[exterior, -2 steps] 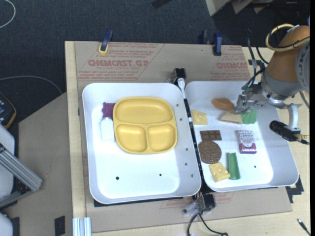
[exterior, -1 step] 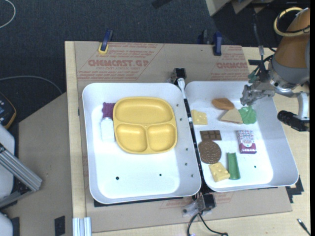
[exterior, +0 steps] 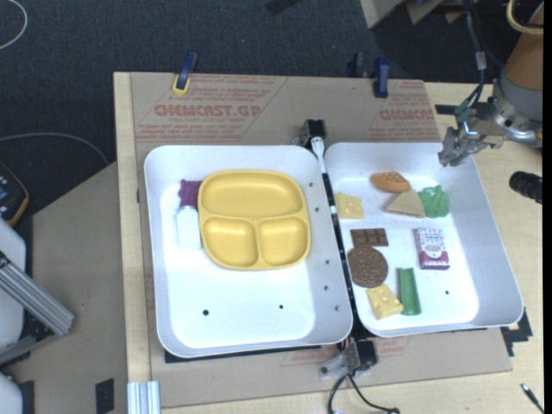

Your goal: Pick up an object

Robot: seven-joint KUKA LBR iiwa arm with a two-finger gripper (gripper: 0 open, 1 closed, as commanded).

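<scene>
The right bin (exterior: 483, 231) holds several small toy foods: an orange bread roll (exterior: 391, 181), a tan wedge (exterior: 404, 203), a green leafy piece (exterior: 435, 201), a pale yellow square (exterior: 349, 206), a brown chocolate bar (exterior: 369, 237), a round brown cookie (exterior: 369, 266), a cheese block (exterior: 384, 301), a green stick (exterior: 407, 290) and a pink packet (exterior: 431, 248). My gripper (exterior: 454, 151) hangs over the bin's far right corner, above and right of the bread roll, with nothing visibly between its fingers.
In the left bin (exterior: 233, 317) lies a yellow divided plate (exterior: 254, 218), with a purple item (exterior: 189, 191) and a white bottle (exterior: 187, 228) against its left side. Clamps (exterior: 380, 76) sit on the board's far edge. The arm's wrist (exterior: 517, 102) reaches in at upper right.
</scene>
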